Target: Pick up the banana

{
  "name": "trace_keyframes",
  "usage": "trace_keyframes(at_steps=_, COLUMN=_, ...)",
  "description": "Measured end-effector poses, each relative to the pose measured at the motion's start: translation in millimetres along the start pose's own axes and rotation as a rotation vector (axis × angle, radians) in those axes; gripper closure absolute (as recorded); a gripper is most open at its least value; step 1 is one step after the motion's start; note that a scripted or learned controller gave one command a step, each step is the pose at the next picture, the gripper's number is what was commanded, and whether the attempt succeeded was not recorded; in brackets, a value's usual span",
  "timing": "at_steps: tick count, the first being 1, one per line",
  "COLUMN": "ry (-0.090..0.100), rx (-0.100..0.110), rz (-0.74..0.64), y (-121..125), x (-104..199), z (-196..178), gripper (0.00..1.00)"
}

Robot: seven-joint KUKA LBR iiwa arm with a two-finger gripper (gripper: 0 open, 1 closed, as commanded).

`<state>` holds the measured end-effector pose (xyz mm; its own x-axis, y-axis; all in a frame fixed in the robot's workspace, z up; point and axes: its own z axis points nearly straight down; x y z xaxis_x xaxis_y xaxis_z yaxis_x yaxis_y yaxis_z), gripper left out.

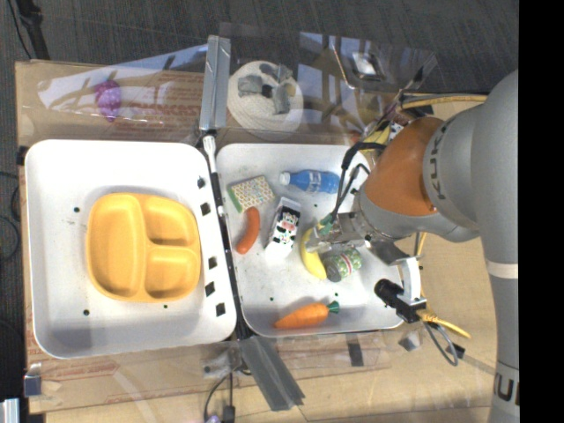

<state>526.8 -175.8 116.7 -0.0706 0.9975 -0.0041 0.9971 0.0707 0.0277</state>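
Grey arm, with its orange band, stands highest toward the camera and reaches in over the right bin, the landmark for what follows.

Camera view: the claw is lowered into the right bin's right half, directly at the banana. That fruit lies curved along the claw's left side, touching or nearly touching it; a greenish item sits under the wrist beside it. Whether the claw is spread or pressed together cannot be told, as the wrist body covers it. No lift is evident; judged as a grasp attempt in hand.

Within the right bin: a blue bottle near the far wall, a checked packet and a sausage toward the left wall, a small carton just left of the banana, a carrot by the near wall.

Open room: bare floor lies between banana and carrot. The carton crowds the banana's left, so a straight vertical withdrawal looks safest. Left of the right bin, its twin holds a yellow tray, well apart.
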Motion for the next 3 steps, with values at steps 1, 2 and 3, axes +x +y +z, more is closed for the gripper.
trace_keyframes(at_steps=1, ry=0.007, rx=0.032, rz=-0.065, y=36.0, x=60.3, z=-109.6, gripper=1.0)
trace_keyframes(at_steps=2, ry=0.007, rx=0.032, rz=-0.064, y=35.7, x=60.0, z=-109.4, gripper=0.0)
trace_keyframes(at_steps=3, ry=0.005, rx=0.034, rz=0.144, y=-7.1, x=-0.4, z=-10.4, gripper=0.0)
